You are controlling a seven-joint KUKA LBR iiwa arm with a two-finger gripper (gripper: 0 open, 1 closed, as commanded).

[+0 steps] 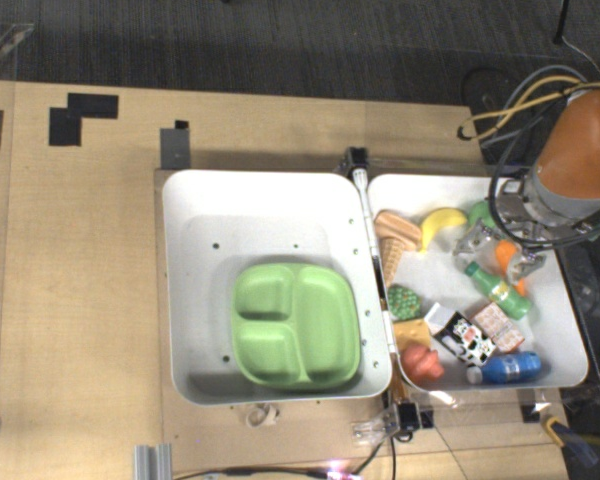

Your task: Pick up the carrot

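Note:
The carrot [506,256] is a small orange piece with a green top [480,214], lying in the right bin [570,368] near its far right side. My gripper [499,251] is down in that bin directly over the carrot, open, with one metal finger [472,240] to its left and the other to its right. The orange body shows in the gap between them. The grey wrist and orange band [580,153] hide the carrot's far end.
Around the carrot lie a green bottle [501,294], a yellow banana [441,224], an ice-cream cone [394,236], a blue bottle [510,368], a red fruit [422,364] and a cow-print box [465,338]. The left bin [190,268] holds a green divided plate [295,320].

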